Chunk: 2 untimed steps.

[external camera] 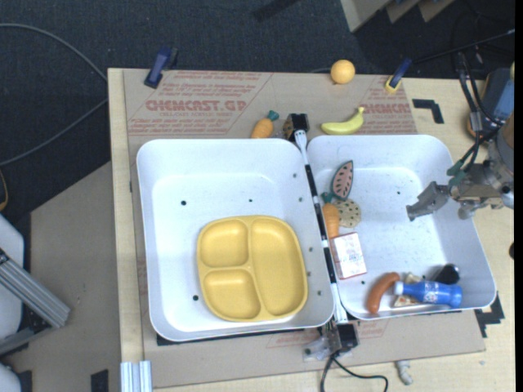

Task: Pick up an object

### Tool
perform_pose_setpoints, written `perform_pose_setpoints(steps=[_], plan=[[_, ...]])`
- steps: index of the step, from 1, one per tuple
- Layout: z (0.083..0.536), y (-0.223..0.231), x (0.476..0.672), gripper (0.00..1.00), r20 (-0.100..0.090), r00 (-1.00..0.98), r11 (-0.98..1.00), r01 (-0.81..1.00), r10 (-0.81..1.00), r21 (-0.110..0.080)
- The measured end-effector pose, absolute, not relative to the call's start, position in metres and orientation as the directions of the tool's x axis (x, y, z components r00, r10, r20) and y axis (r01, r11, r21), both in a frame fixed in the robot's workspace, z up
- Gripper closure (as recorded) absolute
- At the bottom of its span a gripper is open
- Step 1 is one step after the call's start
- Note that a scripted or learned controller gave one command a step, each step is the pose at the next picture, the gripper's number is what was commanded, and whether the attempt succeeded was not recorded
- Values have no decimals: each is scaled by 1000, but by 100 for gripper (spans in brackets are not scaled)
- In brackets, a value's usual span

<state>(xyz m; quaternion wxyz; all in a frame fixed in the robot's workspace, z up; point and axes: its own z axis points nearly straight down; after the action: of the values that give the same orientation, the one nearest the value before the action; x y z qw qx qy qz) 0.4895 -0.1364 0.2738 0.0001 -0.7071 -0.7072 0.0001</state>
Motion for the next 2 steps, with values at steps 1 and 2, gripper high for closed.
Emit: perform_pose_setpoints(steps=[1, 2], plan=[[213, -88, 530, 0, 2, -2, 2, 1000, 1000, -3], [184, -63, 606, 0, 1, -1, 1, 1000, 1000, 0]])
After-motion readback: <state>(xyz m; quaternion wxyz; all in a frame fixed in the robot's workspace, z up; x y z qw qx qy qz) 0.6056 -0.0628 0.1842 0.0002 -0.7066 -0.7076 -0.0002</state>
